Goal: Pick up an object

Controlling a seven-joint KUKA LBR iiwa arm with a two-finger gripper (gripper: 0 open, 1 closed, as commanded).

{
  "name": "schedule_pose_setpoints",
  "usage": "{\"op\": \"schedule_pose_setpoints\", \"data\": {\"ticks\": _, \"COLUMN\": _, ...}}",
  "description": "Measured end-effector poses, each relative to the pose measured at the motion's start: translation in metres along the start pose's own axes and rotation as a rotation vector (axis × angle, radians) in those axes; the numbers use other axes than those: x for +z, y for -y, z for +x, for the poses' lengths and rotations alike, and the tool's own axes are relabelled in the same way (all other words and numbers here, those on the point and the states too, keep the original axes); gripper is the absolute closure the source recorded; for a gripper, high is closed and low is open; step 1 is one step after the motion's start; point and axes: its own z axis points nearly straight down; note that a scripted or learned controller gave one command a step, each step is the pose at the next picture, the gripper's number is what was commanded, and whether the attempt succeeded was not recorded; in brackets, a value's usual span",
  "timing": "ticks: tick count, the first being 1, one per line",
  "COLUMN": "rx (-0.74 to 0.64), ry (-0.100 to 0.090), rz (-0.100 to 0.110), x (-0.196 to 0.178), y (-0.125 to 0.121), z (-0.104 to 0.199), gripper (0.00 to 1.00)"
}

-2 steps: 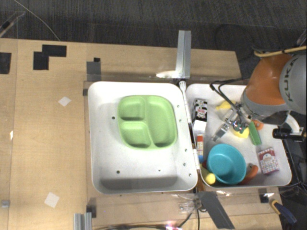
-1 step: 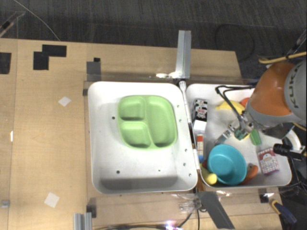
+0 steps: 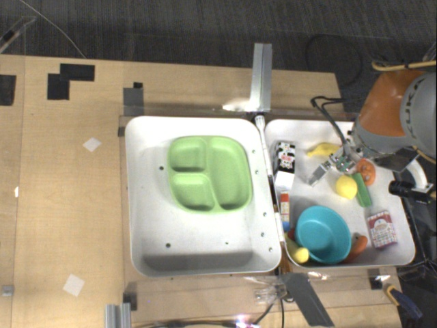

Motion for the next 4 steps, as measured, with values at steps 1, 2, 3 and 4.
{"op": "schedule_pose_setpoints", "data": {"ticks": 1, "rx": 0.107, "ry": 0.0, "rz": 0.001, "x": -0.002, "y": 0.052, "z": 0.019, "gripper": 0.0}}
{"op": "schedule_pose_setpoints", "data": {"ticks": 2, "rx": 0.099, "ry": 0.012, "rz": -0.008, "x": -0.016, "y": 0.048, "z": 0.017, "gripper": 1.0}}
{"op": "schedule_pose_setpoints", "data": {"ticks": 3, "rx": 0.152, "ry": 0.002, "rz": -0.007, "x": -0.132, "y": 0.017, "z": 0.069, "gripper": 1.0}}
{"op": "schedule_pose_setpoints", "data": {"ticks": 4, "rx": 0.342, "ry": -0.005, "rz": 0.003, "x": -0.12, "y": -0.048, "z": 0.108, "gripper": 1.0}}
